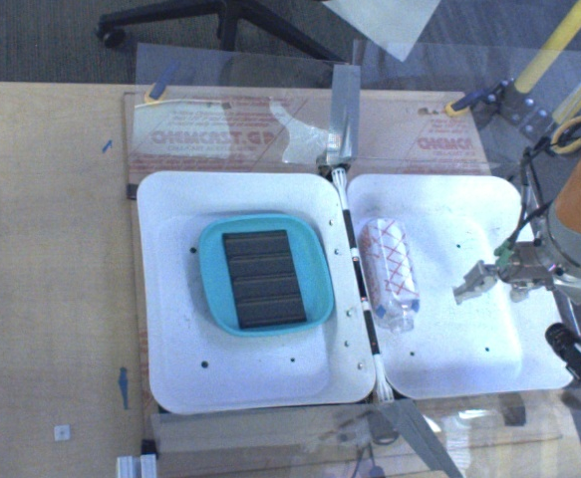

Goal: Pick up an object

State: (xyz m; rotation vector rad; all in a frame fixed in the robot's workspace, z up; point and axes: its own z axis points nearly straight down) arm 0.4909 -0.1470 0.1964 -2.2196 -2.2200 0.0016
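Clear plastic bottle point(388, 271) with red-crisscrossed white label, lying flat.

Two shallow white bins side by side on a wooden bench point(41, 267): left bin point(170, 366), right bin point(449, 361), touching along the centre seam. Metal bracket point(345, 118) stands at the far end of that seam. Clear plastic sheet with faded red print point(220, 132) lies flat just beyond the bins. Blue tape marks point(123, 386) on the bench left of the left bin. Office chair base point(220, 13) on dark carpet, far side. Yellow pole point(564, 33) far right, tilted.
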